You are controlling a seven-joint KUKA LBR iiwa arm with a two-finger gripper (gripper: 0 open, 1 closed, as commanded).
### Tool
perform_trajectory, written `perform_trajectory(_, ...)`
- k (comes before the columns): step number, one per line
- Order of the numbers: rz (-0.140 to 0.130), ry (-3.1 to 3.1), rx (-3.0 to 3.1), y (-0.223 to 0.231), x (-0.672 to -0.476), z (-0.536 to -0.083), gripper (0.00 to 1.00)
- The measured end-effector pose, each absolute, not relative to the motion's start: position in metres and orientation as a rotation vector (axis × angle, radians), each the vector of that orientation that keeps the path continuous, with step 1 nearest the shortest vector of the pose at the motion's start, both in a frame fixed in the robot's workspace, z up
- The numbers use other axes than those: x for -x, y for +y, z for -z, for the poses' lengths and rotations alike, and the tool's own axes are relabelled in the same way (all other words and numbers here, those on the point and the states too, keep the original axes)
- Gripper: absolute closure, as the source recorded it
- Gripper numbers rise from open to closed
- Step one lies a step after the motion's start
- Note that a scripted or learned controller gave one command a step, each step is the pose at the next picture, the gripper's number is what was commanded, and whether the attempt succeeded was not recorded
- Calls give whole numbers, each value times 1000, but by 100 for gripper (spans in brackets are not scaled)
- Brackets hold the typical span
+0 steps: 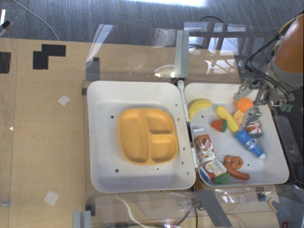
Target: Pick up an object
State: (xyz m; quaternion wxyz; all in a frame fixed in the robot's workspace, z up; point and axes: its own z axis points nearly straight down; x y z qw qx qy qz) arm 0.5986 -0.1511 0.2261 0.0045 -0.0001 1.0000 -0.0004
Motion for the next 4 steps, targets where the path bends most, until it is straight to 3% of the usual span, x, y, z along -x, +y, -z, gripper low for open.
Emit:
perform_trajectory(1,3,3122,-74,-133,-614,-91,0)
perform_trajectory(2,2,3131,12,-146,-661,-89,0)
perform_trajectory(3,-4,3129,-108,-81,-647,-89,0)
perform_trajectory(4,0,3114,209,-36,-665,-193,0)
